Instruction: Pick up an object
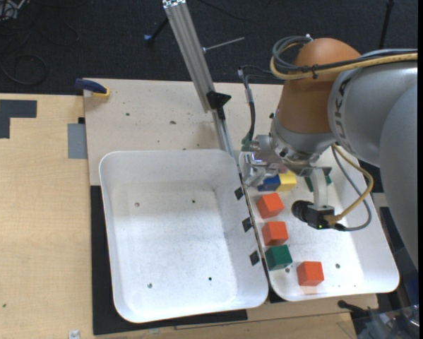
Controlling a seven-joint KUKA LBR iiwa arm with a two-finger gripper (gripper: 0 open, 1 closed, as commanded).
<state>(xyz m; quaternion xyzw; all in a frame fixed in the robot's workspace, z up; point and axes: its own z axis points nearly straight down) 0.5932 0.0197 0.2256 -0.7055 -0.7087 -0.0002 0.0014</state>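
The right bin [366, 274] holds several small blocks. A blue block [270, 183] and a yellow block [287, 181] lie side by side near its far left corner. Below them along the left wall come an orange block [270, 205], a second orange block [275, 232] and a green block [278, 257]. A third orange block [310, 272] sits near the front. My gripper [262, 162] hangs low over the far left corner, right above the blue and yellow blocks. The wrist hides its tips.
The left bin [126, 189] lies beside the right one, and black clips [246, 224] line the shared wall. A slanted aluminium post [197, 62] rises behind the bins. A black cable plug [313, 214] hangs over the right bin.
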